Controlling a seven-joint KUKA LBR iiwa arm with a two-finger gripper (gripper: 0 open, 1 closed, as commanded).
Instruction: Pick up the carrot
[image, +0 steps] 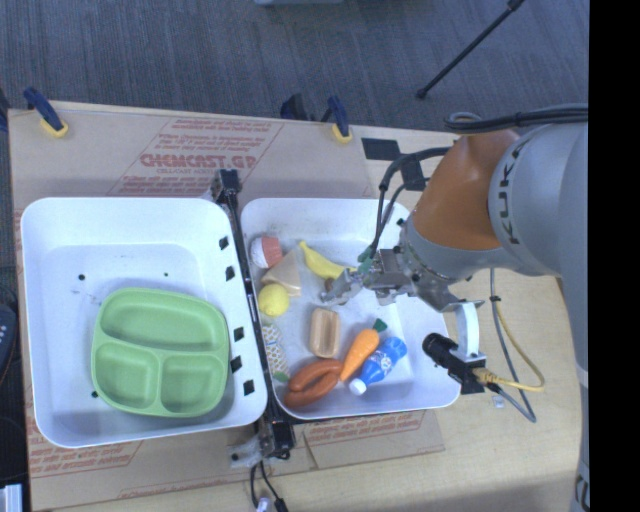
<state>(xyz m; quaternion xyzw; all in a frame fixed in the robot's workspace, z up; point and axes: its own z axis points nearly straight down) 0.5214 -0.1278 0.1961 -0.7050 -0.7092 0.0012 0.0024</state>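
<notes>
Bins: you have two white bins, the left bin (40, 300) and the right bin (300, 215), touching along a black clipped seam.
Left bin contents: one green sectioned plate (160, 350).
Right bin contents: you can count one carrot (360, 353), one sausage (313, 380), one blue-and-white bottle (380, 364), one tan bread-like piece (324, 331), one yellow ball (273, 300), one banana (320, 262), and a pink and beige piece at the upper left that is hard to name.
Carrot: it lies tilted near the bin's front wall, between sausage and bottle, touching both.
Gripper: the gripper (340, 287) hangs over the middle of the right bin, just above the bread piece; you see nothing between its fingers, and how wide they stand you cannot tell.
Surface: cardboard sheet (200, 150) on a tan bench, blue clamps at its far edge.
Room: grey carpet beyond.
</notes>
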